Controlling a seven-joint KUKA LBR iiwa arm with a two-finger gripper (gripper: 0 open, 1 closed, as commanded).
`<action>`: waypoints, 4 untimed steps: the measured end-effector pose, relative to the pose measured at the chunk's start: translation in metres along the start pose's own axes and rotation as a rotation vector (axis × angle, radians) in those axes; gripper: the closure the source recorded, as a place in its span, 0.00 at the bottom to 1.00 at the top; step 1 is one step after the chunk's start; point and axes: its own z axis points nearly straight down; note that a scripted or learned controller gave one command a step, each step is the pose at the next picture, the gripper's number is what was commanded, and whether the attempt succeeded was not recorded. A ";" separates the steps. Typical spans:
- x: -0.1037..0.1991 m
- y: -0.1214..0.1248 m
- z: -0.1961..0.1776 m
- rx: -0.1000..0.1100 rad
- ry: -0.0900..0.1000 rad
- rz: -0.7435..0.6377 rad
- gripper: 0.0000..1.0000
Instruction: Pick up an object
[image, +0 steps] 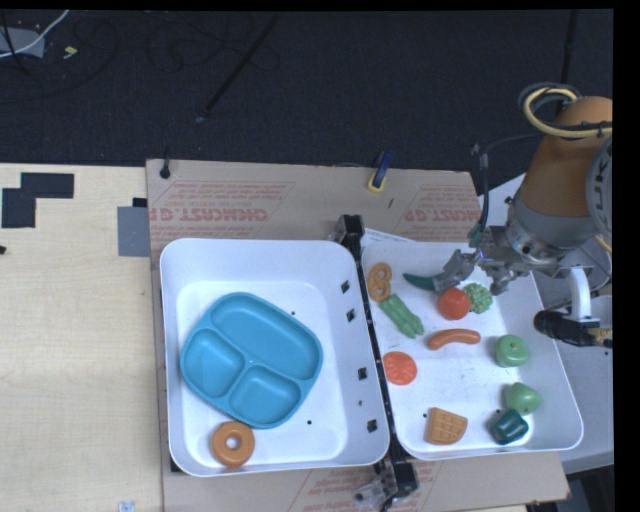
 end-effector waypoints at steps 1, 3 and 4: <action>0.000 0.003 -0.009 -0.013 -0.002 -0.002 0.00; 0.001 -0.001 0.079 -0.010 -0.001 -0.001 0.00; 0.003 -0.001 0.112 -0.010 -0.002 0.000 0.00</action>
